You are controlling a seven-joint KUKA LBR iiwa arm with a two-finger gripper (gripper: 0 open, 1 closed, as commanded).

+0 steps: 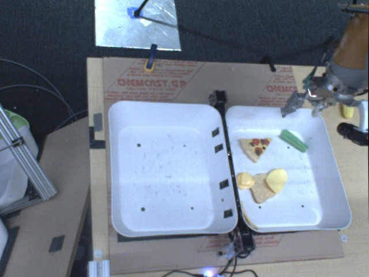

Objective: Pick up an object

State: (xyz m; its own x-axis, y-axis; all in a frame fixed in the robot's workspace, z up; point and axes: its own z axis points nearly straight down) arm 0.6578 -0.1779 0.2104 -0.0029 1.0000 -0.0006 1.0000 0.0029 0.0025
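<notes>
arm [350, 51]: comes in from the bench's right edge, wrist over the far right corner of the right bin [328, 154].
tool [301, 104]: hangs above the right bin's far rim, clear of everything. Two fingers spread wide, one at the left [288, 107], one at the right [316, 109], nothing between them. Reads as open and ready, not yet committed to a target.
green piece [293, 140]: long green bar lying flat and slanted near the bin's far right side. Nearest candidate, just below the tool. It lies alone, so the fingers have room on both sides.
pizza slice [255, 148]: flat triangle, red and green bits on top, near the bin's left wall, far half. Thin and low, looks hard to pinch.
yellow pieces: small one [245, 180] by the left wall, larger one [277, 179] beside it, resting against a tan flat piece [263, 193]. Clustered and touching, so a grasp there risks a bump or a double pick.
left bin [167, 166]: nothing of the task's in it.
progress: my guess is early; no object lifted, tool above rim height.
next: probably drop onto the green piece, with the fingers across its narrow width.
risk: bar sits close to the bin's slope and could slide away as the fingers close.
</notes>
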